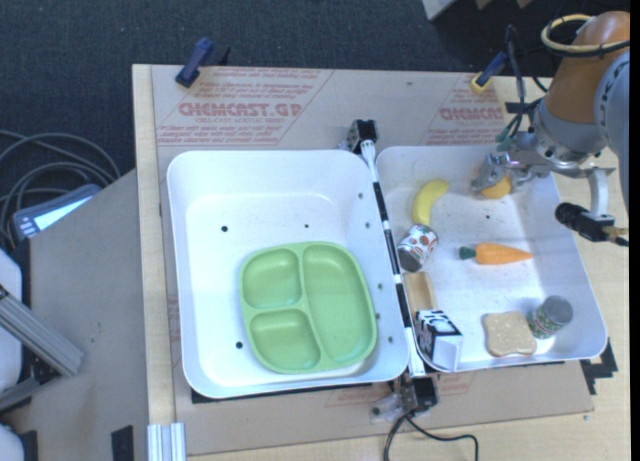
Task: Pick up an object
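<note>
Presently the gripper [497, 174] sits at the right bin's [585, 294] far edge, touching a small yellow object [494, 187]; fingers' state cannot be told.

Right bin [590, 294], white, shallow, holds all pickable objects. Banana [430, 199], yellow, curved, lies far-left. Small yellow object [496, 187] at far side, just under gripper [497, 173]; held or not cannot be told. Can [417, 246], on its side, against left wall. Carrot [497, 255], orange, green end left, lies mid-bin. Bread slice [507, 333], tan, flat, near side. Grey-green jar [549, 316] just right of bread. Black-and-white carton [437, 337], near-left corner.
</note>
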{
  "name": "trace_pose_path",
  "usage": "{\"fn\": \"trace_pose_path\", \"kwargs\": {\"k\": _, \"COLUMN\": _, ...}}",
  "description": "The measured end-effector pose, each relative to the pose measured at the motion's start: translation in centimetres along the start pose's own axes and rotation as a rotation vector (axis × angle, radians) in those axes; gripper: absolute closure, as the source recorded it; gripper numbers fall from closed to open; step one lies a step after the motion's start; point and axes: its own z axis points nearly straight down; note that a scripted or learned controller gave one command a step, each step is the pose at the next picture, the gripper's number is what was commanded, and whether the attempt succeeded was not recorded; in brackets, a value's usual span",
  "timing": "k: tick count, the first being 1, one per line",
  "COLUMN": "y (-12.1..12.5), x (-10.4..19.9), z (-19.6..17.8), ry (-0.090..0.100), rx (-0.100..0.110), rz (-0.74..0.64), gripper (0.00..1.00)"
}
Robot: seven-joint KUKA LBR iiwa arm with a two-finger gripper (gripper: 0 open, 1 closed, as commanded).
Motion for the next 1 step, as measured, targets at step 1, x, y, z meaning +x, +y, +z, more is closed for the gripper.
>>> {"fn": "trace_pose_path", "kwargs": {"k": 1, "y": -0.11, "x": 6.89, "z": 0.98, "ry": 0.005, "rx": 0.008, "rz": 0.001, "gripper": 1.0}}
